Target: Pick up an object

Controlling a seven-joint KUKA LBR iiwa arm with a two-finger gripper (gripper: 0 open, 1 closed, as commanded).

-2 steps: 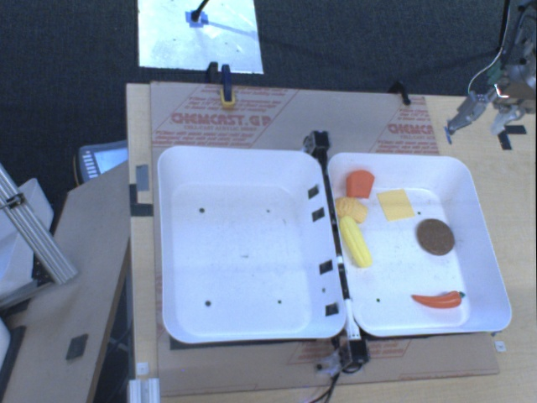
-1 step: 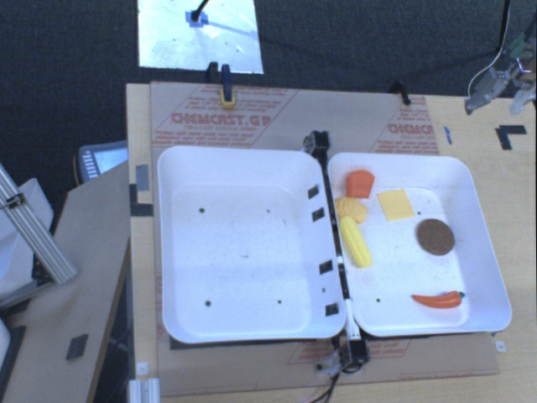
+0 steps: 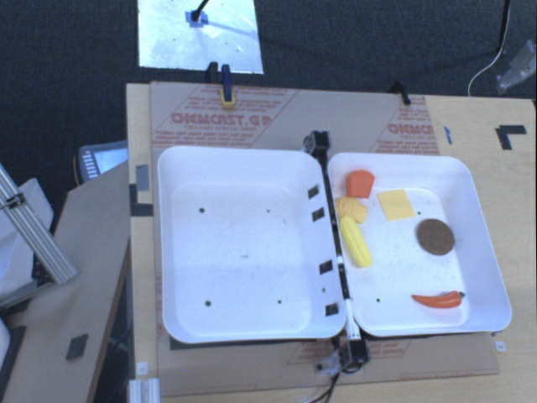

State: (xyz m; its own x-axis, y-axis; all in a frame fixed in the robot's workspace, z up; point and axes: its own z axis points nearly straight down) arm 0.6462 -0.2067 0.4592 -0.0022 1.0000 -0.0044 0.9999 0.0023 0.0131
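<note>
Left-edge clutter (image 3: pixel 21 225) cut off; small yellow piece (image 3: pixel 351 209) beside the corn (image 3: pixel 356 242) unidentifiable

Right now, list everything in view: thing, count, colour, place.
white bins: two, white, side by side on the bench.
orange block: one, orange-red, right bin, far left corner.
yellow square slice: one, pale yellow, right bin, right of the orange block.
brown disc: one, brown, right bin, middle right.
toy corn cob: one, yellow, right bin, along the left wall.
yellow lump: one, yellow, just above the corn cob.
toy chilli pepper: one, orange-red, right bin, near edge.
clamp: one, yellow and black, bench's far edge.
</note>
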